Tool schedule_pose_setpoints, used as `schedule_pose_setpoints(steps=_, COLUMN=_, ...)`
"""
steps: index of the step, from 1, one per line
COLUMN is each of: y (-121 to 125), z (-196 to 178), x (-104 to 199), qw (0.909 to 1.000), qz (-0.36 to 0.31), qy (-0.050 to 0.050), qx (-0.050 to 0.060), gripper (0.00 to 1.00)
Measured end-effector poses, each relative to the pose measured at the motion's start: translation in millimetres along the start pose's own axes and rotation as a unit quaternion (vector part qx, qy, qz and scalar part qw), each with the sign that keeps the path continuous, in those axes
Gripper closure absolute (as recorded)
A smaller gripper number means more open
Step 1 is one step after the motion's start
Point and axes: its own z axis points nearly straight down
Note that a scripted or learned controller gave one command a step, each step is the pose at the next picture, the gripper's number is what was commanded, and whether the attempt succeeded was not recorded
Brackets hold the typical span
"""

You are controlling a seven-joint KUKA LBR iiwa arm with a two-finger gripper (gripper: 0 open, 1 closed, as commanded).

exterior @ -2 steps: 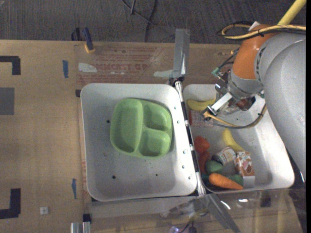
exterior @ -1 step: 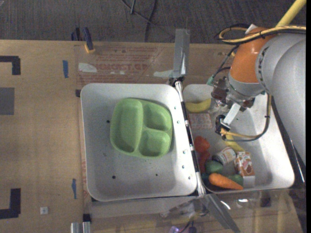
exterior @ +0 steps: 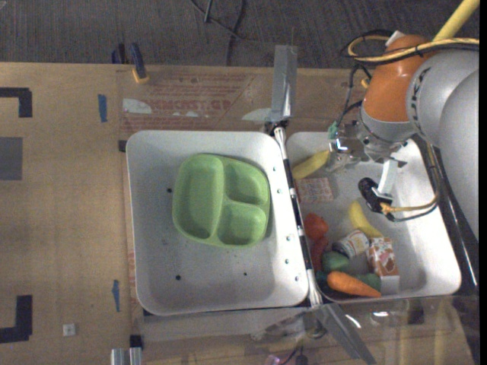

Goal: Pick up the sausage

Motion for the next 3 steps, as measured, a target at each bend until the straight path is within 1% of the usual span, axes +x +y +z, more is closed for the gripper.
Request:
schedule_pose_setpoints(steps=1, y=2.6, z=0.0, x=8.6, qw=0.9975, qz=-0.07, qy=-0.001, qx=-0.001, gripper=1.0)
schedule_pose_setpoints(steps=2, y=-26.4, z=-79.6, x=-7.6, qw=0.988, qz=-0.154, qy=0.0, qx=0.002, gripper=1.0)
schedule_pose_setpoints(steps=3, y=4.1, z=-250.0, x=0.3, qw=0.991, qz=-0.134, qy=0.0, qx=0.003, gripper=1.0)
